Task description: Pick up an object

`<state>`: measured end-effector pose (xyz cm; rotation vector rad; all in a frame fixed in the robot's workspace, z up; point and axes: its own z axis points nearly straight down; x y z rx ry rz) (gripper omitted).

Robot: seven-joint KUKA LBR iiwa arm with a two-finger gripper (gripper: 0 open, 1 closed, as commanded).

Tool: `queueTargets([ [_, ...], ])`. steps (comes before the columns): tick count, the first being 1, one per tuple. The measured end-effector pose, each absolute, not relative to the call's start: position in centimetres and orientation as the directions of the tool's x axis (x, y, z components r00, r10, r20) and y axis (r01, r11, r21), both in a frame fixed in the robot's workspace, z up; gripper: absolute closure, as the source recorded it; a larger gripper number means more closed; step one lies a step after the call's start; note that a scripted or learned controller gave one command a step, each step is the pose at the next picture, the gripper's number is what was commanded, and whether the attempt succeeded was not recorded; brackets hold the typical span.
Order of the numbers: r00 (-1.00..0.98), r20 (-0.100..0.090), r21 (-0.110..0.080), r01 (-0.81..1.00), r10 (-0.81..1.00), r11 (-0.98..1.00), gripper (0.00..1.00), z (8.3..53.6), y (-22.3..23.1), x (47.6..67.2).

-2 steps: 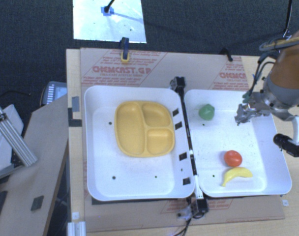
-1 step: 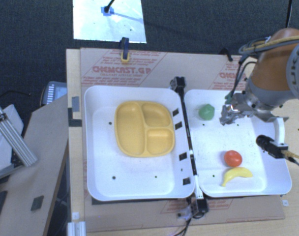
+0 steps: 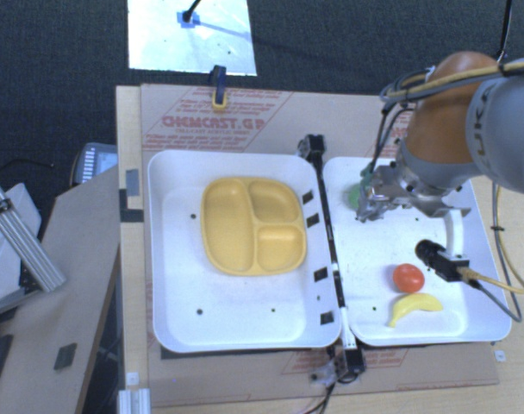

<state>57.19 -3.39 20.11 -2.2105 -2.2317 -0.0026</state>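
- Two white bins side by side on a printed cardboard sheet (image 3: pixel 210 121) on the table; left bin (image 3: pixel 171 317), right bin (image 3: pixel 365 313).
- Left bin: one yellow divided plate (image 3: pixel 249 227), lying flat near the middle, well apart from the arm.
- Right bin, near corner: red tomato (image 3: pixel 408 277), with a yellow banana (image 3: pixel 414 308) just beside it on the near side. Both lie in the open with nothing over them.
- Right bin, far left part, close to the wall between the bins: a small green thing (image 3: pixel 354 195), partly hidden by the pincer.
- Arm (image 3: pixel 452 136) reaches in from the right and hangs over the far half of the right bin.
- Pincer (image 3: pixel 368 212) is low, right at the green thing and just beside it. Contact unclear.
- Spread or pressed together: cannot tell from this angle. No grasp of anything can be made out.
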Motion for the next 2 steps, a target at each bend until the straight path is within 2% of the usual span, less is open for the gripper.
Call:
queueTargets([
  [2, -0.010, 0.001, 0.002, 1.000, 1.000, 0.010, 1.00, 22.5, 6.2, 56.8],
])
